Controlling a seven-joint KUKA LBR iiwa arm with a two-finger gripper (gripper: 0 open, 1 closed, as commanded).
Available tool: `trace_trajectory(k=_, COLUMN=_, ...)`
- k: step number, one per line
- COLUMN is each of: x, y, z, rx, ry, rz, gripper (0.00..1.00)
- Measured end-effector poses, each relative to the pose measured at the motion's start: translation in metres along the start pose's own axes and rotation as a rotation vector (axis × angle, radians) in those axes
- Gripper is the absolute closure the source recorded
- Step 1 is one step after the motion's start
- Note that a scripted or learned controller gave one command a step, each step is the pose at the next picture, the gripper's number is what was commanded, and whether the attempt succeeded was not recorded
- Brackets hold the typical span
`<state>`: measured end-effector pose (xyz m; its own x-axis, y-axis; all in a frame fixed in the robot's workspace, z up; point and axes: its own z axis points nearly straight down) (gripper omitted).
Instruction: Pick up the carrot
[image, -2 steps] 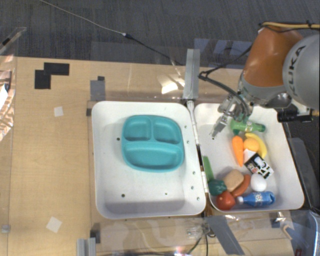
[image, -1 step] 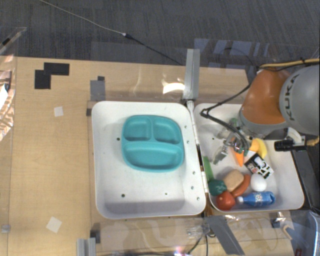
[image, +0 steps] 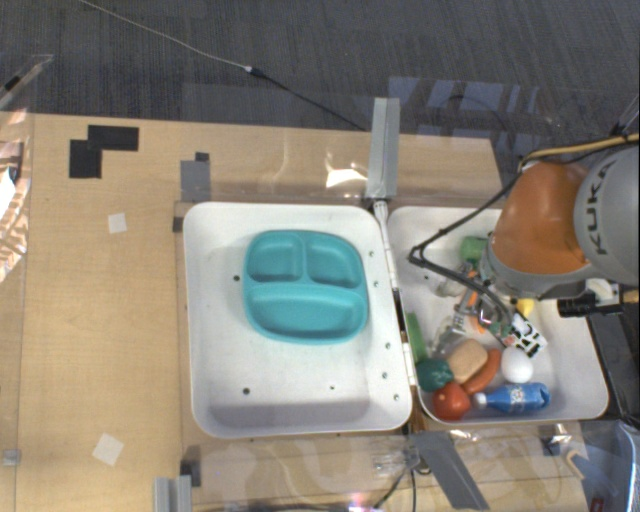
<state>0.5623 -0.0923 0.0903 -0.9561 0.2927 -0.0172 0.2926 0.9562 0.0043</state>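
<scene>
Two shallow white bins sit side by side on the wooden surface (image: 100, 330), divided by a grey metal bar; positions below are given relative to the right bin (image: 592, 372). The left bin (image: 215, 400) holds one teal compartment plate (image: 305, 286), lying flat with three sections. The right bin holds a crowded cluster of single items in its near-left corner: one carrot (image: 484, 371), orange and lying at a slant; one tan bread-like piece (image: 466, 357) resting against the carrot's upper-left side; one red tomato-like ball (image: 451, 400) just below the carrot; one dark green rounded item (image: 434, 374) to the left; one white egg-like ball (image: 517, 367) to the right; and one blue bottle (image: 516, 398) lying on its side along the near wall. One green item (image: 473, 247) lies toward the bin's far side, partly covered by the arm, and one black-and-white patterned tag (image: 526, 338) sits near the bin's middle. The grey arm with its orange band (image: 538, 225) reaches over the bin's right half, with a black cable looping in front. The gripper (image: 472, 316) hangs just above the bread-like piece and carrot; how far its fingers stand apart cannot be told among the clutter, and nothing is visibly held between them.
</scene>
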Motion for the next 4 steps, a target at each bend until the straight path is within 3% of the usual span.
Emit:
trace_trajectory(k=1, x=-0.049, y=-0.003, z=0.003, rx=0.003, ry=0.006, rz=0.482, gripper=0.00)
trace_trajectory(k=2, x=-0.052, y=0.000, z=-0.012, rx=-0.002, ry=-0.004, rz=0.474, gripper=1.00)
trace_trajectory(k=3, x=-0.082, y=0.019, z=-0.142, rx=0.000, ry=-0.003, rz=0.483, gripper=1.00)
trace_trajectory(k=4, x=-0.080, y=0.019, z=-0.136, rx=0.004, ry=0.006, rz=0.484, gripper=0.00)
